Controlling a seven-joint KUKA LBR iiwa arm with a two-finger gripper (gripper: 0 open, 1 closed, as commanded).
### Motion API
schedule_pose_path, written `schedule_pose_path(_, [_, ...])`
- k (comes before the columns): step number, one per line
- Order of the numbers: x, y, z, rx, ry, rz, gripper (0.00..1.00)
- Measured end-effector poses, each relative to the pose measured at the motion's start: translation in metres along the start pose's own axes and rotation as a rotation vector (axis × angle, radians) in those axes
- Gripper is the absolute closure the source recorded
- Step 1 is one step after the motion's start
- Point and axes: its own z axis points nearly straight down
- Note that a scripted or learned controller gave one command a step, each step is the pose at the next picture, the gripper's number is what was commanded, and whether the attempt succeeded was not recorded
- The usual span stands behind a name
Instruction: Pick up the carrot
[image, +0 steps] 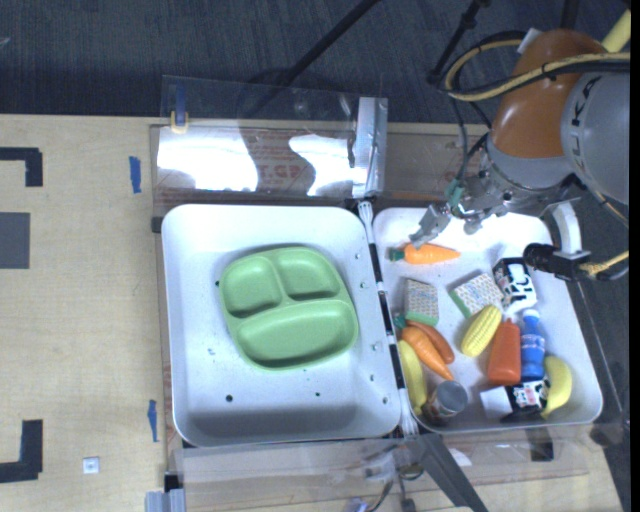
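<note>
**Hovering at the far edge of the right bin, above a carrot**

Spanning the scene is a pale wooden bench (80, 330) with black corner marks and bits of blue tape; dark floor lies beyond its far edge. Two shallow white bins sit side by side on it. The left bin (190, 400) carries one green divided plate (288, 304) with three compartments, set near its middle, with bare white floor all around it.

The right bin (585, 385) is crowded. The arm (560, 100) reaches in from the right, and its gripper (432, 228) hangs over the bin's far left corner, fingers slightly apart with nothing seen between them. Just beneath and beside the fingertips lies a carrot (430, 255), lengthwise across the bin, its green end toward the divider. A second carrot (430, 345) lies nearer the front left, touching a banana (411, 372). Another banana (557, 385) rests at the front right. One corn cob (481, 329), one orange bottle (504, 353) and one blue bottle (532, 345) cluster in the middle.

Free floor in this bin shows mostly along the far edge, to the right of the upper carrot.
</note>
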Motion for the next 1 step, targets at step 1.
schedule_pose_path(1, [0.0142,0.0234,0.0030,-0.002,-0.001,-0.013,0.00])
